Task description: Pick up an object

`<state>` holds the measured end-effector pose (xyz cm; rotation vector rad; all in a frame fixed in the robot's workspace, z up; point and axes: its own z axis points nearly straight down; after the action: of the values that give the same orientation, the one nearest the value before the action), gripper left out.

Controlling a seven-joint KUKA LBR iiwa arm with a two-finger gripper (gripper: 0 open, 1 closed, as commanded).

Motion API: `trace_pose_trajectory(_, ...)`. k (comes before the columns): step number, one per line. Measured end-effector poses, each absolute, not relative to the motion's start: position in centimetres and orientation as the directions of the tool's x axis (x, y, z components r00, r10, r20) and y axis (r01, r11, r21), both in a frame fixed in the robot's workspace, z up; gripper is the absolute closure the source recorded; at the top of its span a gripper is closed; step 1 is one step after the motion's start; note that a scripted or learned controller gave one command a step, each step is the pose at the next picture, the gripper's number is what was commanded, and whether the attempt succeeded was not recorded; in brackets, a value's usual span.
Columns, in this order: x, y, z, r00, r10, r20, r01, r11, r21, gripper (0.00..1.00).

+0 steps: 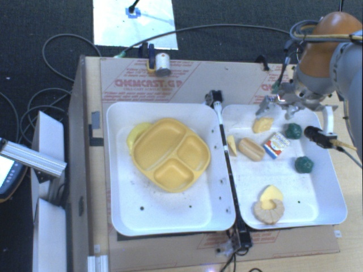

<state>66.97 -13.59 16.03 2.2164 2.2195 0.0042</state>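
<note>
The right bin [332, 194] holds the likely pick, a small yellow toy piece [262, 124] at its far edge, directly below the hand [282, 103]; it looks light, stiff and smooth, best pinched across its narrow sides. Whether the hand is apart or together I cannot tell. Nearer than the piece lie a tan roll [250, 149], a small carton [276, 145] and two green lumps [293, 131], crowding the approach.

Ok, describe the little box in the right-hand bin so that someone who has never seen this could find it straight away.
Look in the right bin, near its middle. The small carton lies just right of the tan bun-shaped piece. It is the one boxy item there, white with red and blue print.
</note>
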Motion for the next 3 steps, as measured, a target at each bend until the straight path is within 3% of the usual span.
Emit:
trace_pose_trajectory(1,66.8,-11.8,8.4,-0.004,1.000,0.000,1.000,0.004,0.000,0.00)
trace_pose_trajectory(2,62.4,-9.9,8.5,-0.002,1.000,0.000,1.000,0.002,0.001,0.00)
trace_pose_trajectory(3,67.0,-13.0,14.9,-0.003,1.000,-0.001,1.000,0.003,0.005,0.00)
